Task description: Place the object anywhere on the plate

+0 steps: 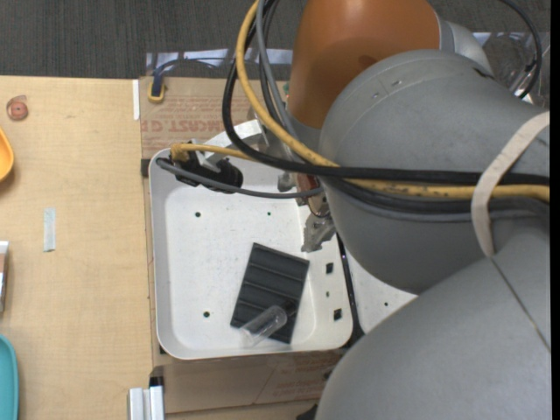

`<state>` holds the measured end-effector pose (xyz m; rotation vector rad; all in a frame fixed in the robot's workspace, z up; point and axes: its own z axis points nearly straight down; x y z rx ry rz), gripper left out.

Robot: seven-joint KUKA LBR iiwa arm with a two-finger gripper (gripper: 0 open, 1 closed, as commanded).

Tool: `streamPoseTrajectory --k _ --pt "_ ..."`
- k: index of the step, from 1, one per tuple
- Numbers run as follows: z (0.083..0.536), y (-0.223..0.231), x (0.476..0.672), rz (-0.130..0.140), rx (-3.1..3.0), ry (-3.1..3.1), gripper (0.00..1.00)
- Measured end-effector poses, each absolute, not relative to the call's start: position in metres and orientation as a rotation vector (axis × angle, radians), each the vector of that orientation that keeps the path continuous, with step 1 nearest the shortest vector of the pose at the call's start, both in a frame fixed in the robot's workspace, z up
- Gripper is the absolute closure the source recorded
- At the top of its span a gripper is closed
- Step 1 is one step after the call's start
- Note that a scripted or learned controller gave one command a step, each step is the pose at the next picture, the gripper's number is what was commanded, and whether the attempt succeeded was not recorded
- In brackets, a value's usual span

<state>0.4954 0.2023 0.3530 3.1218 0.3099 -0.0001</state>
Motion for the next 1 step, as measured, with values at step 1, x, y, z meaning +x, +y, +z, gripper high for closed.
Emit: streamPoseTrajectory --k 1 --pt "0.3613 0.2003 0.4964 -0.002 3.117 0.301 1.0"
